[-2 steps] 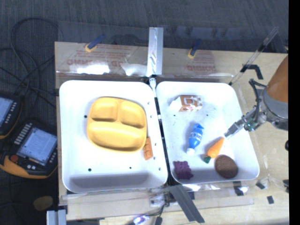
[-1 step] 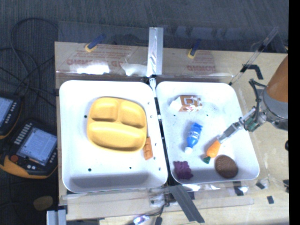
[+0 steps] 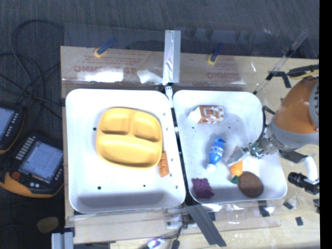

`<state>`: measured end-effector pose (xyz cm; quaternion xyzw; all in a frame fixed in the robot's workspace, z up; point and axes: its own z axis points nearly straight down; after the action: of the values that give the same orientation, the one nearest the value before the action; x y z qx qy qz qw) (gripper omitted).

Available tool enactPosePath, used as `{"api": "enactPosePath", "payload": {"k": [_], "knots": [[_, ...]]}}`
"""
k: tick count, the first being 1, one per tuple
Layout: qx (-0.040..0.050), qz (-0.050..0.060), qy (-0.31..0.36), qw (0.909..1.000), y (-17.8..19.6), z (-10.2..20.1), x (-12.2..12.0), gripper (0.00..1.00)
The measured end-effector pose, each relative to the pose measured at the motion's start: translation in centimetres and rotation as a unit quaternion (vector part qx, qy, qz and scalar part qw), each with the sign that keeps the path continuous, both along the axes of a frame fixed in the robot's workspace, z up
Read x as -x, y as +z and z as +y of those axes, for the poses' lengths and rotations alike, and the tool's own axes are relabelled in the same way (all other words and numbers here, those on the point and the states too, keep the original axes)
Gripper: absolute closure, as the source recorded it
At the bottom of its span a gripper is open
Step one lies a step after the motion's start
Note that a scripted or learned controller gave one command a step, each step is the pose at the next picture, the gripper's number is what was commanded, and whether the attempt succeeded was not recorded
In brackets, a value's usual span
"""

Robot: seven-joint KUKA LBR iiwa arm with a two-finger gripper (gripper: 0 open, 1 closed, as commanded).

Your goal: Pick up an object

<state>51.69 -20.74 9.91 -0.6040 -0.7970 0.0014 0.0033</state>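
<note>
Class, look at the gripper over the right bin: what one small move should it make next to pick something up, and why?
Probably a short drop straight down and slightly toward the orange piece. The gripper hovers just above it in the right bin, nothing shows between its fingers, and that piece is nearest. The brown ball touches it, so the descent should be careful.

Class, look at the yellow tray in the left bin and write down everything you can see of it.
The yellow tray lies in the left white bin, toward its upper middle. It looks like smooth moulded plastic, rounded at the corners, with raised humps split by grooves into three sections: two smaller at the top, one wide below, so it seems to lie upside down. It sits slightly askew. A small orange piece lies against its lower right edge.
</note>
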Motion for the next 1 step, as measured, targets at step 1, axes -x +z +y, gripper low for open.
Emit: {"api": "enactPosePath", "payload": {"k": [1], "knots": [[-0.0019, 0.003, 0.002, 1.0000, 0.51, 0.12, -0.03, 1.00]]}}
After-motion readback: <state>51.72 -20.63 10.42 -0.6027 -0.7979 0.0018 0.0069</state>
